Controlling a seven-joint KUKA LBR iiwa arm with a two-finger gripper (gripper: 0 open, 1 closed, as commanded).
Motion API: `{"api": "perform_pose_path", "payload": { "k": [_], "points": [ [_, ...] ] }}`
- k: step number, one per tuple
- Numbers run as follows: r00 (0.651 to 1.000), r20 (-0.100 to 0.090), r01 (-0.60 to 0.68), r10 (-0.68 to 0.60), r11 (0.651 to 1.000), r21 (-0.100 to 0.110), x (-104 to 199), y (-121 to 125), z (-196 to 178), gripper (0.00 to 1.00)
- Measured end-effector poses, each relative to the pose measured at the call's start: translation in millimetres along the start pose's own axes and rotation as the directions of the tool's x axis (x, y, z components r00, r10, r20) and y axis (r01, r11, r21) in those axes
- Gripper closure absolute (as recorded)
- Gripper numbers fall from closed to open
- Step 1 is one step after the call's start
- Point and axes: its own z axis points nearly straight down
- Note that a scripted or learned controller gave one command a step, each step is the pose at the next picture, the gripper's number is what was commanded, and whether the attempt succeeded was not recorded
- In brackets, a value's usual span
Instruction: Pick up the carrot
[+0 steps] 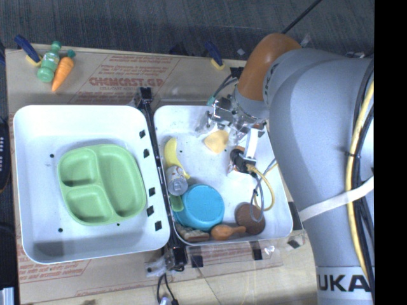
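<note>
Green divided plate (102, 184) in left bin (25, 170); banana (172, 155), blue bowl (203, 206) in right.

Two white bins (25, 170) on a brown board (127, 75) printed with red lettering; a pale green divided plate (102, 184); an orange carrot (62, 73) with a green top; a green bottle (47, 63); a yellow banana (171, 154); a blue bowl (202, 207); a grey arm (318, 138) with an orange band (261, 65).
</note>
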Motion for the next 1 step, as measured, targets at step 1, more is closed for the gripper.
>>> {"api": "perform_pose_path", "payload": {
  "k": [1],
  "points": [
    [0.994,0.001,-0.106,0.106,0.994,-0.002,-3.6,1.6,-0.1,0.00]
  ]
}}
